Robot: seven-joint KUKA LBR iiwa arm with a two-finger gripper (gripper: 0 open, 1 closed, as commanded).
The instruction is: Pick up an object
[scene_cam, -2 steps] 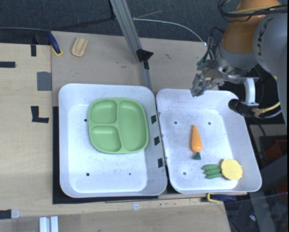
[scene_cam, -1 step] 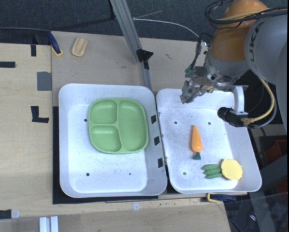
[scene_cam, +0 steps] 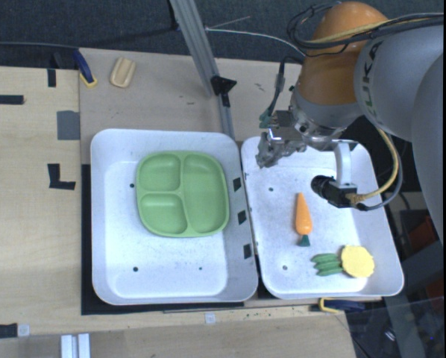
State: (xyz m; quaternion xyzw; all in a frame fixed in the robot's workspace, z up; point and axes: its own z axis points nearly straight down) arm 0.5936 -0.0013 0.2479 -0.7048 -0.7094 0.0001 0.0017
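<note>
Two shallow white plastic bins sit side by side on the pale wooden surface [scene_cam: 29,222]. The left bin [scene_cam: 111,274] holds a light green divided plate [scene_cam: 183,193] with four compartments, lying flat in the bin's upper middle.

The right bin [scene_cam: 279,274] holds the loose items. A small orange toy carrot [scene_cam: 303,215] with a dark green stem end lies near the bin's centre, its pointed tip toward the far side. Closer to the near right corner, a yellow round toy piece with a scalloped edge [scene_cam: 357,260] touches a dark green toy pea pod [scene_cam: 327,263] on its left.

The grey arm with its orange band [scene_cam: 342,32] reaches in from the right, and the metallic two-finger gripper [scene_cam: 271,154] hangs over the far left corner of the right bin, close to the rim between the two bins. Whether its tips are spread or pressed together cannot be told (they blur into a dark grey cluster), and nothing is visible between them. The carrot lies well apart from the gripper, toward the near side. A black cylindrical fitting [scene_cam: 327,189] with a cable juts out just right of the carrot.

Beyond the bins, a tan oblong block [scene_cam: 122,72] rests on the surface near a blue-and-yellow clamp [scene_cam: 84,67], and a grey metal rail [scene_cam: 197,47] slants down to the far edge of the bins.
</note>
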